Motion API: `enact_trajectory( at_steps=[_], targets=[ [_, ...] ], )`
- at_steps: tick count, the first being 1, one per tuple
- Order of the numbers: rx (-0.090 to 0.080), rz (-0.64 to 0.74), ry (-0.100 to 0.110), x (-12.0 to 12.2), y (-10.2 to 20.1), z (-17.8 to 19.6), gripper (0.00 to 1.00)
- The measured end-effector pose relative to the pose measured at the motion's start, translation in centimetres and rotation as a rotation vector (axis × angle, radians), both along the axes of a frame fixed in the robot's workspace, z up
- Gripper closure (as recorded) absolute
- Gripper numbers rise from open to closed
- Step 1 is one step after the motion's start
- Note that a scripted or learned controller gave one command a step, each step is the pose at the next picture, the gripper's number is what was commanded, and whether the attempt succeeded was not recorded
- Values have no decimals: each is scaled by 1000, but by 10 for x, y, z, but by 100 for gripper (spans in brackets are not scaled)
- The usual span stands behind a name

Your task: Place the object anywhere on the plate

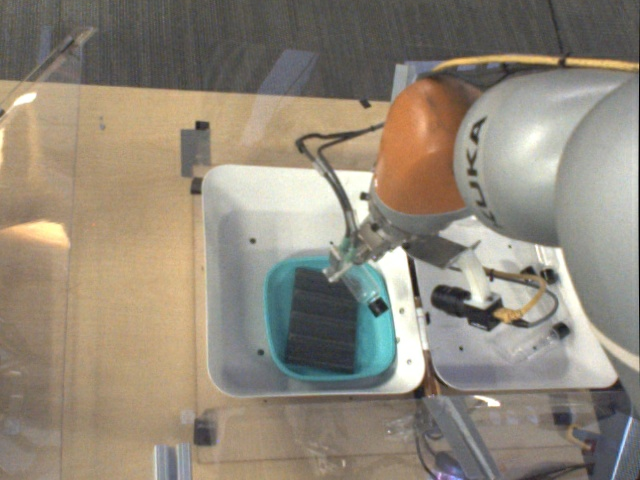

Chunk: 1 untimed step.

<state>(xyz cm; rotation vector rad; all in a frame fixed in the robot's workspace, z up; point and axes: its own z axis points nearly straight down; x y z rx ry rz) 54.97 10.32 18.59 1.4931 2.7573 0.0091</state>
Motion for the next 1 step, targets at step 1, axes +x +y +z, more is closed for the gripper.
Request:
enact_trajectory(
  at_steps=[1],
  targets=[
    [0, -1, 0, 0, 0, 0, 0]
  ],
)
